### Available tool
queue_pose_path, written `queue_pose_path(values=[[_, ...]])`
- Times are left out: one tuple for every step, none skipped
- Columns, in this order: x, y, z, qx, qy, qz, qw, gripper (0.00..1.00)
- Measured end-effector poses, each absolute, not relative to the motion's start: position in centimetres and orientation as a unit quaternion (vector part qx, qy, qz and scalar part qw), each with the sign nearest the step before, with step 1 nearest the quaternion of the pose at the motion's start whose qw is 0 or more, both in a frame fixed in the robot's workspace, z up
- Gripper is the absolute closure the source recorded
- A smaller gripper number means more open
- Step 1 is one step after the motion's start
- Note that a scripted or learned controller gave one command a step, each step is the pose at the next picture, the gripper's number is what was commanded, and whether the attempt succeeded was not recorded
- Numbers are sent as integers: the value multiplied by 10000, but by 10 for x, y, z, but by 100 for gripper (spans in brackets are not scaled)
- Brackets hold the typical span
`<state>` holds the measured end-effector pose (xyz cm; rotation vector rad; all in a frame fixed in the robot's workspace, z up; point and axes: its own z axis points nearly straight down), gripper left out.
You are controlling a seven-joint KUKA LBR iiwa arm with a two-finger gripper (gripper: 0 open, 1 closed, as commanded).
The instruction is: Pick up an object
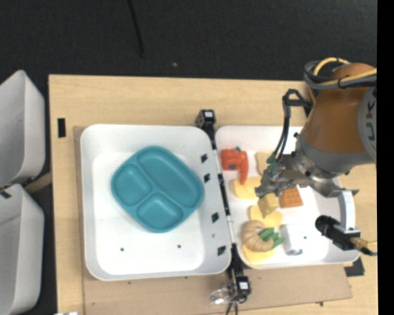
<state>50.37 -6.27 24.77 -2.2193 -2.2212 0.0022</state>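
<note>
In the right bin (249, 138) lie several small food toys: a red piece (234, 159), yellow pieces (245, 189), a tan block (268, 204), an orange waffle-like square (291, 198), a beige braided bun (253, 233) with a green bit (270, 235). My gripper (270, 184) hangs low over the middle of this bin, right above the tan block and next to the orange square. The wrist and orange band (338, 117) cover its upper part.
The left bin (98, 241) holds a teal divided plate (157, 188). A grey-white small item (291, 240) lies near the right bin's front. Black clips sit on the divider between the bins. White padded shapes stand off the bench at left.
</note>
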Motion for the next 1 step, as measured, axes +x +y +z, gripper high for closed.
queue_pose_path(values=[[506,-66,249,-7072,-7070,-1,-3,100]])
